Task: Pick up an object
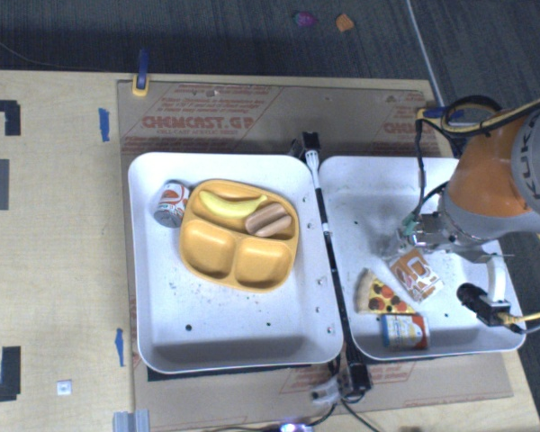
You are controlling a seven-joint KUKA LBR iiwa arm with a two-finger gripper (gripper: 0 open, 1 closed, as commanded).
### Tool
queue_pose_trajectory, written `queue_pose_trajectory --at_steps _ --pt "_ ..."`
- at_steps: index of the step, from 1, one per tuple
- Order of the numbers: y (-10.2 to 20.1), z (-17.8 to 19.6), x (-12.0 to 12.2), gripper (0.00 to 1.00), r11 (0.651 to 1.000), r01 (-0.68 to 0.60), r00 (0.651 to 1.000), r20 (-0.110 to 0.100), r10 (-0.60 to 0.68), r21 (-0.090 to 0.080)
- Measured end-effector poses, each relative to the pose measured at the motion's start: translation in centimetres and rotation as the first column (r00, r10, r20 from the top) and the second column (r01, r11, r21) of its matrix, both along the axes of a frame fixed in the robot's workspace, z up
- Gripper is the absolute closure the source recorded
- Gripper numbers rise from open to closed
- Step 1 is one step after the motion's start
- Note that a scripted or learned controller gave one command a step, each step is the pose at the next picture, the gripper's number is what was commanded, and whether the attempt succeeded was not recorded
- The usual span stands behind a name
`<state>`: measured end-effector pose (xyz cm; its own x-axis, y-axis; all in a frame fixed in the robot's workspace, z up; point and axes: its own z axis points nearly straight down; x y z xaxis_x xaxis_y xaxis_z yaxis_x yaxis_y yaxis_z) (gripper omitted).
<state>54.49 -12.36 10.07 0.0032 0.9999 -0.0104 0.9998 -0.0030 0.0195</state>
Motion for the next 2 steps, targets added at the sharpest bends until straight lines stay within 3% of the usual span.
queue_pose_trajectory --at_steps 1,2 --pt "9.6 8.4 -5.3 1.00 1.000 -0.004 1.000 -0.019 0.004 0.011" --pt "11.4 9.5 -6.5 1.00 1.000 -0.004 1.000 -0.020 0.004 0.012"
